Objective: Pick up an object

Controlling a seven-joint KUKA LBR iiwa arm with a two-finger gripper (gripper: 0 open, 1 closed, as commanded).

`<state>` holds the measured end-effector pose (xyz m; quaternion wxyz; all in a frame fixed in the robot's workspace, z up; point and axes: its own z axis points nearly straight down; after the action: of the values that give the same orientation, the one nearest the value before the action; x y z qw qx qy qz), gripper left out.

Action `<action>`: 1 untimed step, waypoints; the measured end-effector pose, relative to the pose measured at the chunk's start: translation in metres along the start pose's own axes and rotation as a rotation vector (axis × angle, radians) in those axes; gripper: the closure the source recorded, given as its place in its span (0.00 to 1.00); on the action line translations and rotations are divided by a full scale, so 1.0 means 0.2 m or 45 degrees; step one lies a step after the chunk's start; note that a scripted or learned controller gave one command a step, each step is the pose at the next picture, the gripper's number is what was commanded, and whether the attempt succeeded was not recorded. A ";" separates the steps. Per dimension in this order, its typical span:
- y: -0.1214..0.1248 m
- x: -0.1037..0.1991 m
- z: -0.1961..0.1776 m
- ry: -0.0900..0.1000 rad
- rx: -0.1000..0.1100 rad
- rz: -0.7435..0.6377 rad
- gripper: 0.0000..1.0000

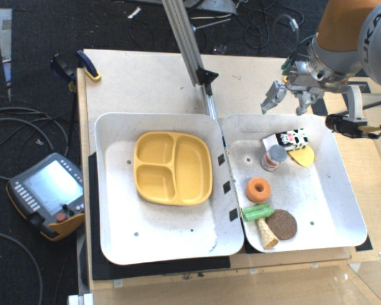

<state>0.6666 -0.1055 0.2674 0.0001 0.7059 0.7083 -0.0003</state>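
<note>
The two-finger gripper hangs above the far edge of the right-hand shallow white bin, its fingers spread apart with nothing between them, so no pick has been made yet. The candidates all lie in that bin: an orange ring, a small grey-capped can, a yellow wedge, a green-handled tool and a brown disc. The yellow three-compartment plastic tray sits in the left-hand white bin, and reaching down, closing on an object and lifting it are all judged still to do.

Grey arm at upper right, its hand spread open, fingers pointing down-left
</note>
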 end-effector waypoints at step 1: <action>0.00 0.00 0.00 -0.001 -0.001 0.000 0.00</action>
<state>0.6667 -0.1056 0.2676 0.0004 0.7059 0.7083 -0.0004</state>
